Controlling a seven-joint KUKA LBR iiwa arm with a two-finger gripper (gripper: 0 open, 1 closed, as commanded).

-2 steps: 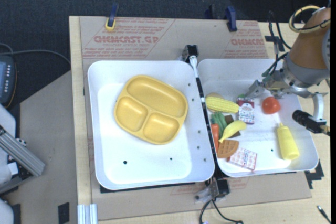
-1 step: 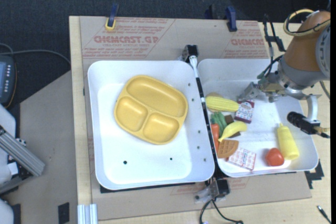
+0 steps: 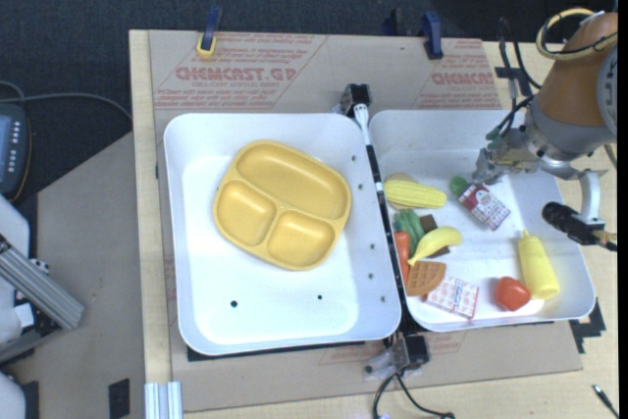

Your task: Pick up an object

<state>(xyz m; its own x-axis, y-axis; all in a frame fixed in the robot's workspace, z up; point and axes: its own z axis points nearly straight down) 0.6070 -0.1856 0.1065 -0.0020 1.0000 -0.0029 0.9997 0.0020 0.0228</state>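
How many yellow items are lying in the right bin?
3: a corn cob at the bin's left, a banana below it, a mustard bottle toward the right. The arm may hide others.

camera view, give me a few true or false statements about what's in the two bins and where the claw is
1. The yellow divided plate lies in the left bin. True.
2. The corn cob lies in the left bin. False: it is in the right bin, near the divider between the bins.
3. The claw is over the right bin's upper part. True.
4. The yellow bottle stands upright in the plate. False: it lies on its side in the right bin, beside the tomato.
5. The banana is in the right bin. True.
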